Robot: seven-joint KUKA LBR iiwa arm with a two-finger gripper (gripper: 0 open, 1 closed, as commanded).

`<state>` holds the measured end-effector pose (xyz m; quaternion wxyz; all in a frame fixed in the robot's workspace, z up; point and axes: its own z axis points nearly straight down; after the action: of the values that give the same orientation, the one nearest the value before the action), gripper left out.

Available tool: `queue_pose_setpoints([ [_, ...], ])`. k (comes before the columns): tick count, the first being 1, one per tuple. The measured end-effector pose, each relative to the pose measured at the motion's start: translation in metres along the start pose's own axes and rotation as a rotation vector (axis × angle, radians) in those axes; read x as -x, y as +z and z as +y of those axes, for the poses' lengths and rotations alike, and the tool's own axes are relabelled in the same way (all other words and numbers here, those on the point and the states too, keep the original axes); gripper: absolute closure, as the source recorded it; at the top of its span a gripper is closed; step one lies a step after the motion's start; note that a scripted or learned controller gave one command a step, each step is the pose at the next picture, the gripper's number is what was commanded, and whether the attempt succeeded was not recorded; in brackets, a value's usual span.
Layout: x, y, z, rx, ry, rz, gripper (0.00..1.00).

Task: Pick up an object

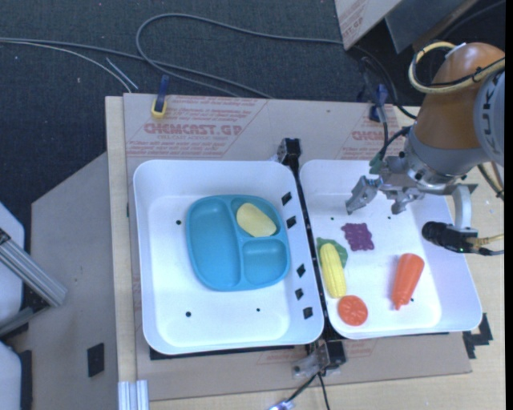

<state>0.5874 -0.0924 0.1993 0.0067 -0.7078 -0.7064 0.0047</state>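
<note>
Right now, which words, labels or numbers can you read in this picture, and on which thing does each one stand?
"CHEMCAST GP", red print on the brown board behind the bins; the smaller red lines under it are too blurred to read.
Red print on the cardboard box at the top: too blurred to read.

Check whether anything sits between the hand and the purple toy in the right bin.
Nothing visible does. The hand hangs over the right bin, just above the purple toy, with bare white floor between them. The corn, carrot and tomato all lie nearer the camera, off that path.
</note>
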Motion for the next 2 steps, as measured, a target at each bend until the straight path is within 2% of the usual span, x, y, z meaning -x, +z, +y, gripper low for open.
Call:
queue_pose_setpoints([
  [1,0.0,-0.008,0.003,0.015,-0.002,-0.001,0.0],
  [2,0.01,0.045,0.0,0.009,-0.001,-0.001,0.0],
])
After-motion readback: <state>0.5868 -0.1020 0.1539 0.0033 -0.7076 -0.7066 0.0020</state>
